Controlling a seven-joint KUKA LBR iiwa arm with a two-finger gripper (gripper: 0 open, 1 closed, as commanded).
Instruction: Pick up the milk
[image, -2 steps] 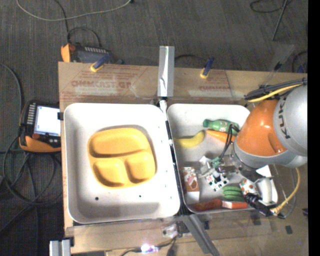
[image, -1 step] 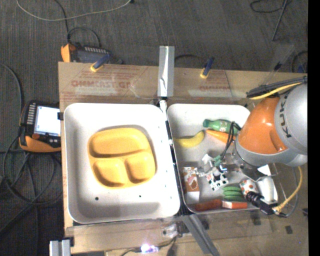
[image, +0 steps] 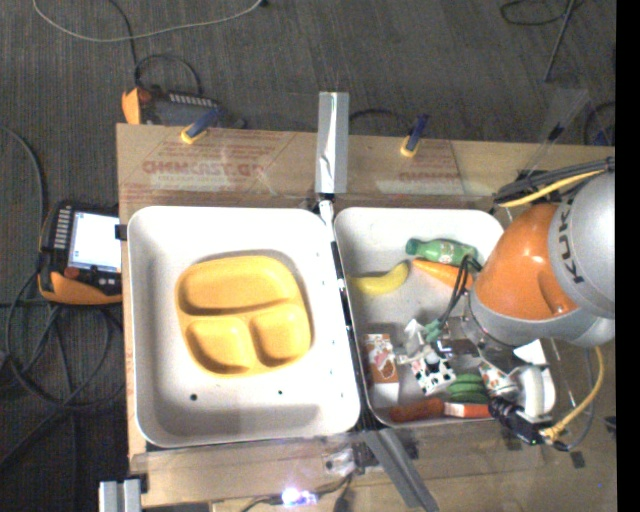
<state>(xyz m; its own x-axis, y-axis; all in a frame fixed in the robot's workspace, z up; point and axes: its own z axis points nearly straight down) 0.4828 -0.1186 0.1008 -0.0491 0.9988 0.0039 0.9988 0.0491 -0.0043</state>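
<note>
Milk (image: 434, 374), cow-spotted carton, beneath tool (image: 428, 345)

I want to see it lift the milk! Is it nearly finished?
Not yet. The arm has reached over the right bin, and its end effector sits just above the milk. The milk lies among the other toys. Gripping and lifting are left.

Arm bent low from the right — end effector (image: 432, 352) pointing down.

Fixed overhead camera, slanted down over both bins (image: 140, 330).
</note>
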